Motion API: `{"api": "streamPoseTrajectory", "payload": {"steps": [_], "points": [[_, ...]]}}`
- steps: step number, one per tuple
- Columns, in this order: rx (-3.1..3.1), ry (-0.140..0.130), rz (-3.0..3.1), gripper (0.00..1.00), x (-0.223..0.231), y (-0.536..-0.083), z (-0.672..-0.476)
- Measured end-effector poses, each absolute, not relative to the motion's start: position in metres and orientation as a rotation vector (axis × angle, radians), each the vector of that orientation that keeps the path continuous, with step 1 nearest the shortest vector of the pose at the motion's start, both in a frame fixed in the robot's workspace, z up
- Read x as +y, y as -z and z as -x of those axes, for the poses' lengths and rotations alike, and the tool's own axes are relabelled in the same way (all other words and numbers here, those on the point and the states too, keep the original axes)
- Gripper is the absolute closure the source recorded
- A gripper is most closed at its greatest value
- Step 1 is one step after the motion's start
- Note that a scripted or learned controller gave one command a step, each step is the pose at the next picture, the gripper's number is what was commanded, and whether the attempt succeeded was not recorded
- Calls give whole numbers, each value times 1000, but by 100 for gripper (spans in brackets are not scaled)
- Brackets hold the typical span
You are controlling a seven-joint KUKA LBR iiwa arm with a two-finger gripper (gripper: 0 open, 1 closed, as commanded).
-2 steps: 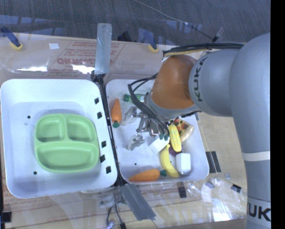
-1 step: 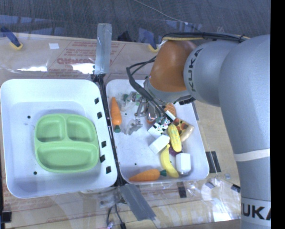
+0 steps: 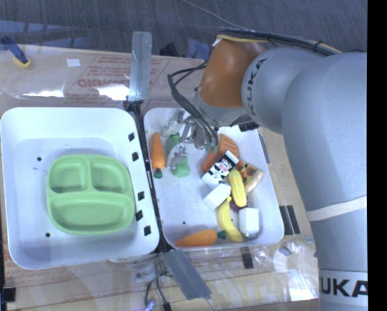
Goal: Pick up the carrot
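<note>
The metal two-finger end effector (image 3: 180, 137) hangs in the right white bin (image 3: 180, 222) near its far-left corner; whether it is spread or pressed together cannot be told. An orange carrot with a green tip (image 3: 157, 153) lies just beside it, along the bin's left wall (a second orange carrot (image 3: 197, 238) lies at the near edge). The left white bin (image 3: 25, 125) holds a green divided plastic plate (image 3: 90, 194).

Even bright overhead light, glare on plastic sheet (image 3: 83, 86), soft shadows, slight blur
</note>
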State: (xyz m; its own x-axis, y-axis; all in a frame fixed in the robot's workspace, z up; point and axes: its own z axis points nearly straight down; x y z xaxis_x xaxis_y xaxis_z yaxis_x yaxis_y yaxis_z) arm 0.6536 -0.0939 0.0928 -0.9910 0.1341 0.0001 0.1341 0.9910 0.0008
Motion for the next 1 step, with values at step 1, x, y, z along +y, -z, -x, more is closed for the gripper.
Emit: {"api": "streamPoseTrajectory", "payload": {"steps": [1], "points": [[-3151, 1, -115, 0, -26, -198, -617]]}}
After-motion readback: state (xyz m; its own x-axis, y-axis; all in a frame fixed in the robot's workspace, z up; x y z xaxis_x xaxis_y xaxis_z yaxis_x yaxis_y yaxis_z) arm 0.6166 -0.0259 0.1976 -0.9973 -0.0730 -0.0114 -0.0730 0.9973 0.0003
